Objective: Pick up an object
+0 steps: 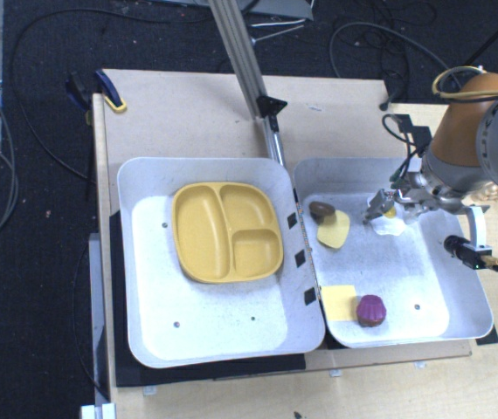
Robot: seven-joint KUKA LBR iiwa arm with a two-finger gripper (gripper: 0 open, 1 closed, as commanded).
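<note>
A small white object lies in the right bin, right under the gripper; whether the gripper grips it I cannot tell. Nothing looks lifted yet. A yellow piece, brown lump and purple ball lie untouched

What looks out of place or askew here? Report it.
Nothing looks spilled or damaged. The yellow divided plastic tray sits turned at an angle in the left white bin. That bin's right edge overlaps the right white bin. The gripper hangs over a small white object.
</note>
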